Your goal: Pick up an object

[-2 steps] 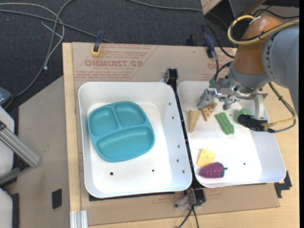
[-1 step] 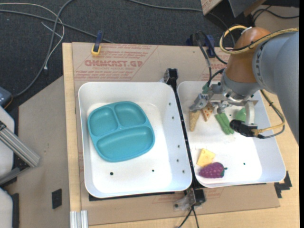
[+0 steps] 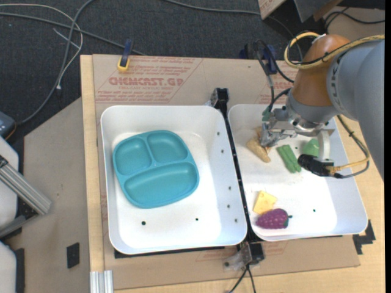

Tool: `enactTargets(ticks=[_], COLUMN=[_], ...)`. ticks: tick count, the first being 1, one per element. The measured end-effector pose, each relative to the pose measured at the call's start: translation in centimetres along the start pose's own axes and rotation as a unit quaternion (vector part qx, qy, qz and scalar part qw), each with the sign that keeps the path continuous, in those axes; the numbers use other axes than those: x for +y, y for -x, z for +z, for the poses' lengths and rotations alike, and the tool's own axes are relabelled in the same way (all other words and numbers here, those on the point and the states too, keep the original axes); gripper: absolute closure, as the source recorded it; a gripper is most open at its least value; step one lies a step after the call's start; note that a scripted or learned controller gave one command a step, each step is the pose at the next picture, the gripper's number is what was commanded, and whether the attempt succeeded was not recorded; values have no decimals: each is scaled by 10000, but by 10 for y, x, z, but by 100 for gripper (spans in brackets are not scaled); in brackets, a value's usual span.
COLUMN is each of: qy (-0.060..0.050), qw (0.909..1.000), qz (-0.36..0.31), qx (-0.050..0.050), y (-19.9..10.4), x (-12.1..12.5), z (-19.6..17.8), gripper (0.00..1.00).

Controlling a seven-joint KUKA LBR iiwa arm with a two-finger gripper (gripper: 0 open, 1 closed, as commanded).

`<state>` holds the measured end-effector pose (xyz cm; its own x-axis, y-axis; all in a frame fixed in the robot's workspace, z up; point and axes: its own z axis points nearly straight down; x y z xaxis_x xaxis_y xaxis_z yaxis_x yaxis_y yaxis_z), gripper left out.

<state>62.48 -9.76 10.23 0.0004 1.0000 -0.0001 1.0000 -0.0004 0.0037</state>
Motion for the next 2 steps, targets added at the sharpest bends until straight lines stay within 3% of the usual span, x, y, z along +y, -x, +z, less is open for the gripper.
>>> enactTargets(ticks=[2], qy=[21], qw=[10000], qz=[-8], qx=[-4], y=[-5], x=[2], z=[-119], gripper=[100])
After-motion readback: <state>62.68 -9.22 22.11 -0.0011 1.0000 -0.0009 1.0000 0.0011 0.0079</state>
